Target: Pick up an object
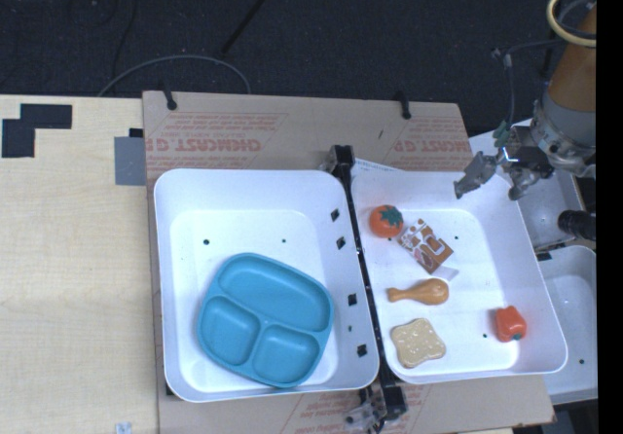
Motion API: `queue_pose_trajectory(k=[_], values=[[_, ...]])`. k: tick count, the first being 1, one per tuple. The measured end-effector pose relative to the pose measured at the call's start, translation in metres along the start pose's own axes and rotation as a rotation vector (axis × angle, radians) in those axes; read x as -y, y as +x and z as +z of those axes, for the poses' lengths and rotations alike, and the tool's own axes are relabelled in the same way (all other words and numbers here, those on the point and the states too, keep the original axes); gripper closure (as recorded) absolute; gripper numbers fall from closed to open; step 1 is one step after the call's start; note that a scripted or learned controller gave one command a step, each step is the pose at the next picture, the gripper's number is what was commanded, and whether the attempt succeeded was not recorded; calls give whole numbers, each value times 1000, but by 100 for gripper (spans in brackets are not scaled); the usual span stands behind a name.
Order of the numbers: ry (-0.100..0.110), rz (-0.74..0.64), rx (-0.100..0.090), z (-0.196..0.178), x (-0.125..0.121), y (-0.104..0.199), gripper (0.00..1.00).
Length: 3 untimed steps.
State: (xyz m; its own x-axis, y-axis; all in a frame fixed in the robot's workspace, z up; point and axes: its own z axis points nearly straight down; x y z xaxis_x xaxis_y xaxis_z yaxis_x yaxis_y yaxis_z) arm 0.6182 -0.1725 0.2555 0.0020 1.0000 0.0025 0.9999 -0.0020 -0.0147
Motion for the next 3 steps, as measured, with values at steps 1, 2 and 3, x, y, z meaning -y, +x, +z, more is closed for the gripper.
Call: queue_pose_trajectory(k=[1,2,3], values=[[-12,-2,2,-8,-2,0,0],[-10,-2,2,40,-4,-8,0],[-9,-1,2,90,-5,-18,0]])
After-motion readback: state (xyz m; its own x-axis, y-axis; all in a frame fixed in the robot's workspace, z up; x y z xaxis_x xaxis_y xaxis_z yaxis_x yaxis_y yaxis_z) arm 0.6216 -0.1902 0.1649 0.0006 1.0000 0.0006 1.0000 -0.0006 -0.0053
